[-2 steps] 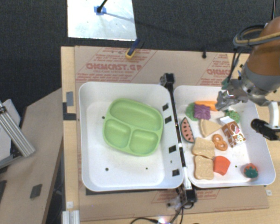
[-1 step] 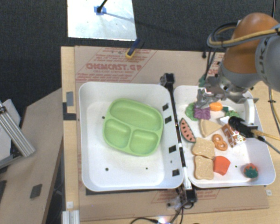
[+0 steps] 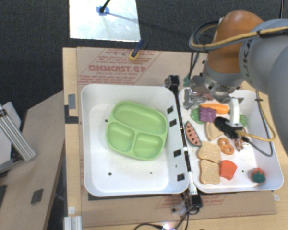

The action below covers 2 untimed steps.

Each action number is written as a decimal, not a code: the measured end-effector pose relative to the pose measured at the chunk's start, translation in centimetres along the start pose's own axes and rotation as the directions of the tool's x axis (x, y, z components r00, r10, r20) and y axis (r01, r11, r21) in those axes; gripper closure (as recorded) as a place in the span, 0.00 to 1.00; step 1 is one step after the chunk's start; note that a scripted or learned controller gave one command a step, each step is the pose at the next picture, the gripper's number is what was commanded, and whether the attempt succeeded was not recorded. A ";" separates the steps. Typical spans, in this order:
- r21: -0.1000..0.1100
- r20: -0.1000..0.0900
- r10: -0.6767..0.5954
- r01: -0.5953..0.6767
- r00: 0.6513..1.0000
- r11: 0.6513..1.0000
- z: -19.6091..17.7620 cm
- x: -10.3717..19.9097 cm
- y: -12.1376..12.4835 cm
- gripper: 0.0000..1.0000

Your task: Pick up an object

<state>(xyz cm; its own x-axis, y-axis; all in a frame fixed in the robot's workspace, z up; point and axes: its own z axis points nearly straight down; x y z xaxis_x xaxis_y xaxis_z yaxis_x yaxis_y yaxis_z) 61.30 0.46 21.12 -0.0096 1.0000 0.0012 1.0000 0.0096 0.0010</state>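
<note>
My gripper (image 3: 191,98) hangs over the upper left corner of the right bin (image 3: 274,172), just left of a purple grape bunch (image 3: 208,114) and an orange carrot (image 3: 216,108). I see nothing held in it. Below it lie a watermelon slice (image 3: 192,133), a pretzel (image 3: 226,145), two bread slices (image 3: 210,152) and an orange-red block (image 3: 227,169). A small green and red piece (image 3: 257,175) sits near the bin's lower right corner. The arm's wrist hides the back of this bin.
The left bin (image 3: 93,143) holds a green divided plate (image 3: 137,130) at its middle. A ridge with black clips (image 3: 178,128) separates the two bins. Cardboard (image 3: 115,67) lies under the bins, with a shiny square sheet (image 3: 103,12) behind.
</note>
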 end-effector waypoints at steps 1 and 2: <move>-0.001 0.000 0.001 -0.001 1.000 1.000 -2.3 2.6 0.5 1.00; 0.000 0.002 0.003 -0.003 1.000 1.000 -1.0 3.4 1.3 1.00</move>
<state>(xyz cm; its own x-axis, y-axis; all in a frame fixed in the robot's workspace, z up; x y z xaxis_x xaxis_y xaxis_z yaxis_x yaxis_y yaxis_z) 62.62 3.89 22.10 -0.0062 1.0000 -0.0006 1.0000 0.0062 0.0010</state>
